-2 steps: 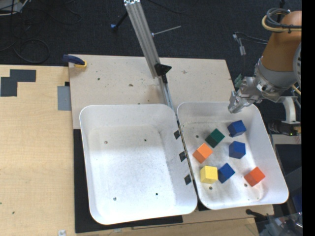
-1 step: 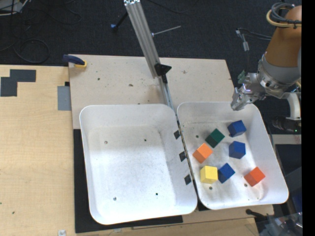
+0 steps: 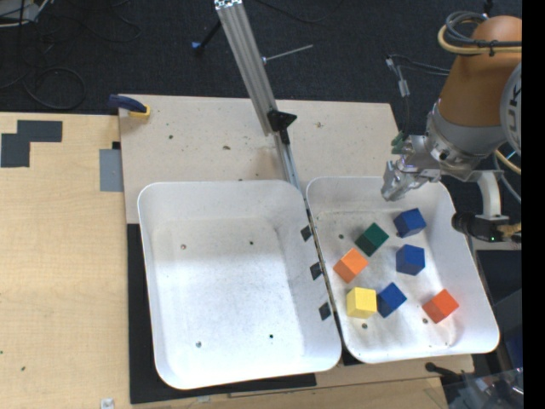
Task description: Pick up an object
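Your hand (image 3: 398,186) over the right bin's (image 3: 477,313) far edge, grip too blurry to tell, nothing seen held, blue block (image 3: 410,221) just below, other colored blocks nearby

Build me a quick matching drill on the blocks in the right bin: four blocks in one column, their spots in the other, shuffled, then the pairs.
Blocks
1. green block
2. yellow block
3. red-orange block
4. orange block

Spots
A. touching a blue block on its right
B. alone, near the bin's front right corner
C. just below and left of the green block
D. left of the blue block nearest the pincer

Pairs: 1-D, 2-A, 3-B, 4-C
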Robot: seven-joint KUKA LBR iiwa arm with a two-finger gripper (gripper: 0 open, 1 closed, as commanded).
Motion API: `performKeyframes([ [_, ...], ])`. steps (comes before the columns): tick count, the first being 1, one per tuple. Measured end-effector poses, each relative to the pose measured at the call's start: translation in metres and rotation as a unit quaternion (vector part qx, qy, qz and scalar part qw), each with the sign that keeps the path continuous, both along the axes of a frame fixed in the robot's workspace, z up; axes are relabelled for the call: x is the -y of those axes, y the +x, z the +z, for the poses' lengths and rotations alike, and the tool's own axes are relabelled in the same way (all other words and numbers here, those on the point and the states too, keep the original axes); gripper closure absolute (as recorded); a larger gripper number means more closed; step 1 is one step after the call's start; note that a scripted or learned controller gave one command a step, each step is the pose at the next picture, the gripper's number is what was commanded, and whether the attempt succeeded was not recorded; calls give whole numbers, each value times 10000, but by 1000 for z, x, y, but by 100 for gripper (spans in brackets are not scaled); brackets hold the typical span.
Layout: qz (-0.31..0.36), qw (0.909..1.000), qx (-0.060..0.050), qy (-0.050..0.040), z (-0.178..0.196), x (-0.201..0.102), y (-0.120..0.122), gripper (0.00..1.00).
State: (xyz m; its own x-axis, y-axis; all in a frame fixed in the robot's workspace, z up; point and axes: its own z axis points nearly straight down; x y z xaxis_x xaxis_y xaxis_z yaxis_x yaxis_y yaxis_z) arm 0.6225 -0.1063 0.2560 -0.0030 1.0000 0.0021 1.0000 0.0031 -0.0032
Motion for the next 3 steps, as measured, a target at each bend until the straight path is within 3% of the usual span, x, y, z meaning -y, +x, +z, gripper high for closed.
performKeyframes([
  [3, 8, 10000, -17, 1, -21, -162, -70, 100],
])
